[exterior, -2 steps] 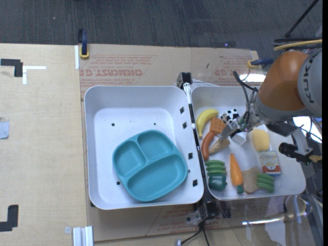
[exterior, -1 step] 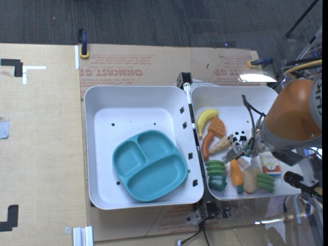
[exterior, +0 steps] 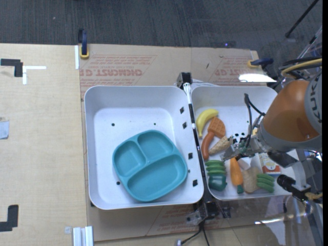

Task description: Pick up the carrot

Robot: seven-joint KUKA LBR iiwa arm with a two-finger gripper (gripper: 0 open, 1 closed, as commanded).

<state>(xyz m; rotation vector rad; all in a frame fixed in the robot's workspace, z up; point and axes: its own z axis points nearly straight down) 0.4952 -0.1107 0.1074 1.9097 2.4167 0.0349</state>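
The carrot (exterior: 236,174) is a small orange cone lying near the front wall of the right bin (exterior: 230,89), pointing toward the front edge. It lies between a green pepper (exterior: 216,174) and a beige piece (exterior: 250,180). My gripper (exterior: 242,150) hangs just behind the carrot's thick end, low over the pile of toy food. The grey arm with its orange band (exterior: 289,114) reaches in from the right and covers the bin's right side. Nothing shows held in the gripper.
The right bin also holds a banana (exterior: 206,118), an orange wedge (exterior: 217,128), a red sausage (exterior: 206,146), a tan piece (exterior: 220,146) and green beans (exterior: 265,182). In the left bin (exterior: 128,99) lies a teal divided plate (exterior: 149,164). Cables cross the right bin's back.
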